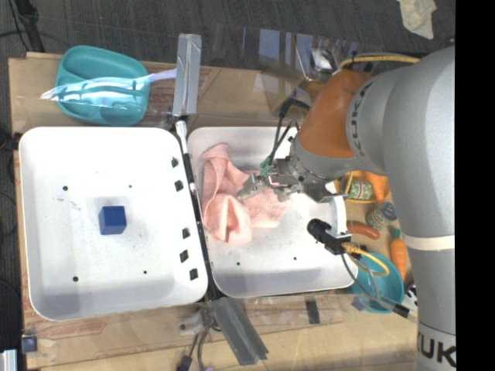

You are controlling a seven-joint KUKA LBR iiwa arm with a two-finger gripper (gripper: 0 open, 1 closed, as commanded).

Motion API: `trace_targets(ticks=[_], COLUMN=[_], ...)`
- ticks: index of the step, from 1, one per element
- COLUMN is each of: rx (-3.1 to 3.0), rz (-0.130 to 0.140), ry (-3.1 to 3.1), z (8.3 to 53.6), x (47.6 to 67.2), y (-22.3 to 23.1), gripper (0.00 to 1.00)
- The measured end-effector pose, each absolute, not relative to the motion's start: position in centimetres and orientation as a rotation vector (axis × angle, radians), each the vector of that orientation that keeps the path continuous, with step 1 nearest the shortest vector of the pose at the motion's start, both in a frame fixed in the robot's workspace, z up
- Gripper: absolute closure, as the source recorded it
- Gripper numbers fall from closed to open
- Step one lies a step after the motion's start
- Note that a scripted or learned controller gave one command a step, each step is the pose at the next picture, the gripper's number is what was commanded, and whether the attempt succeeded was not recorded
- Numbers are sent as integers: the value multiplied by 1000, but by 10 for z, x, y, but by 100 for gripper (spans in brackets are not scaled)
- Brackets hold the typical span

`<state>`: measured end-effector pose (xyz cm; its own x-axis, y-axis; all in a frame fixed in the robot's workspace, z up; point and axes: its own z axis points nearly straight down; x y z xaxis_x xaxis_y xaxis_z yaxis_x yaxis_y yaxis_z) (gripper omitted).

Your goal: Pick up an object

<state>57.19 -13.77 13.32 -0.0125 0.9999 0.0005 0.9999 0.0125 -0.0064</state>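
Gripper was down on the pink cloth in the right bin, fingers looked spread, not pinching yet. Grasp step; next it'd need closing, then lifting.

**Grey arm, orange band, cables showing**

The arm is smooth rounded grey, big and bulky. An orange band wraps it above the wrist. Black cables loop beside that band. The metal gripper sits at the tip. White letters mark the lower casing, and a pale ring circles it.
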Motion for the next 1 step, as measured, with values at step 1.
trace_targets(ticks=[1], rx=[-2127], rz=[1], ry=[-2312], z=[92], x=[606], y=[-104], gripper=[0])
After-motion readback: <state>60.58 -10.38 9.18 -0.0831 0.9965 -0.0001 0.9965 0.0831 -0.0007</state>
